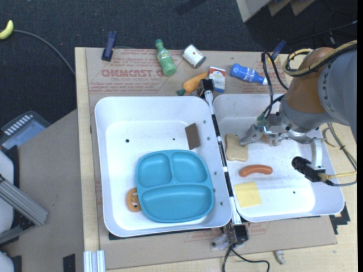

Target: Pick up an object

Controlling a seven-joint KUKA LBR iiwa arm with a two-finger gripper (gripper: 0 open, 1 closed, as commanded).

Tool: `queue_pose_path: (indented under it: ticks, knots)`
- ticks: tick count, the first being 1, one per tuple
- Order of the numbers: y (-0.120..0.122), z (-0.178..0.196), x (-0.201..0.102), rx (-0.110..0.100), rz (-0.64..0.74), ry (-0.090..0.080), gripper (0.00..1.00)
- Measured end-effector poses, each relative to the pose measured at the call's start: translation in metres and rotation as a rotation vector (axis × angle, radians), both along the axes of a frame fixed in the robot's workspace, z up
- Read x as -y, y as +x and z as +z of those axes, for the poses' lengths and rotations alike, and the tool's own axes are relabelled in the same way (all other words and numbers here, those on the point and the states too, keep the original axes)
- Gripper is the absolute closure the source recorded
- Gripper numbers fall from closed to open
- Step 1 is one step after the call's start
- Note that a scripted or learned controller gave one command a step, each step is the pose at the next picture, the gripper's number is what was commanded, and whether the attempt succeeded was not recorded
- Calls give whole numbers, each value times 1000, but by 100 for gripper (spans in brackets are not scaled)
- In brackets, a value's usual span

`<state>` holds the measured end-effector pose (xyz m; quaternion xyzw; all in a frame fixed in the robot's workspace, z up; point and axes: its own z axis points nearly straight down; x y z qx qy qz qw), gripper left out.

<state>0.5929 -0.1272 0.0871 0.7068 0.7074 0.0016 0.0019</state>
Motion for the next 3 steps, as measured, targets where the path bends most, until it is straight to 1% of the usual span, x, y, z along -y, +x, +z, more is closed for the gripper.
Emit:
queue_pose_path:
  ticks: [1,2,3]
  knots:
    - [52,0,6,1,1,-1,0]
    - [34,5,18,-7,1,2,0]
    - [-43,-3,-9,-7,-2,1,0]
